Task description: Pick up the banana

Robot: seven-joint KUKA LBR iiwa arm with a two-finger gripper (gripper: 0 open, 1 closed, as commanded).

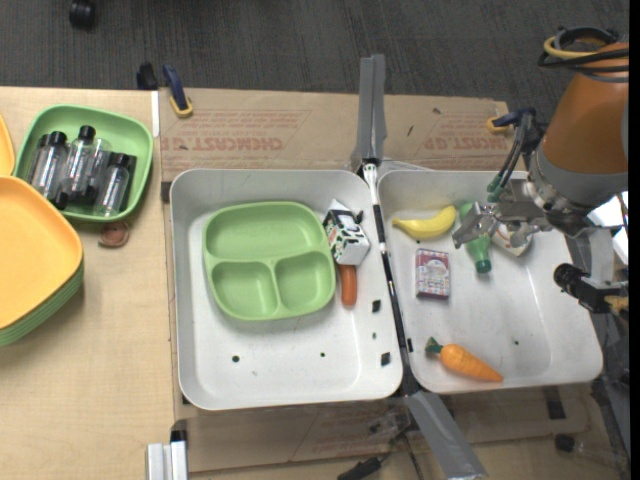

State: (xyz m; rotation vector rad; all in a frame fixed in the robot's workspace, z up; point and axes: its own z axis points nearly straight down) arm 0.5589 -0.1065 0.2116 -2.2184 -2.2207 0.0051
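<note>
banana (427, 222) at 9 o'clock of gripper (478, 230), just beside | long axis 3-to-9 o'clock | finger state: cannot tell

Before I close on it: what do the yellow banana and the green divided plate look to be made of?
The curved yellow banana looks like moulded plastic toy food: uniform colour, smooth surface, faint sheen, though real fruit can't be ruled out from here. The green three-compartment plate in the left white bin looks like matte hard plastic, with rounded moulded ridges and even colour.
</note>
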